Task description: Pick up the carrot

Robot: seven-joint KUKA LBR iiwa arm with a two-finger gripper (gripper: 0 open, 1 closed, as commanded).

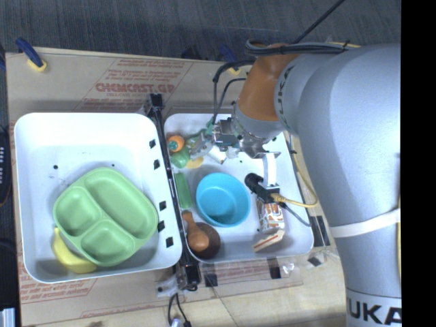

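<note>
In the right bin's (300, 240) far-left corner, carrot (177, 144), just left of the fingers (219, 140), their spread unclear

The arm (340, 135) is smooth grey metal with a soft sheen, its orange band (262, 90) glossier. The gripper (219, 140) looks like bare, shiny metal. Both bins (34, 155) are smooth white plastic, faintly glossy. Just left of the gripper, the carrot (177, 144) looks like glossy toy plastic. Below it, the blue bowl (223, 199) is smooth plastic. Far left of it, the green tray (105, 213) is matt plastic. The brown spoon (199, 237) below looks like polished wood. The bench board (129, 80) is matt, printed cardboard.
</note>
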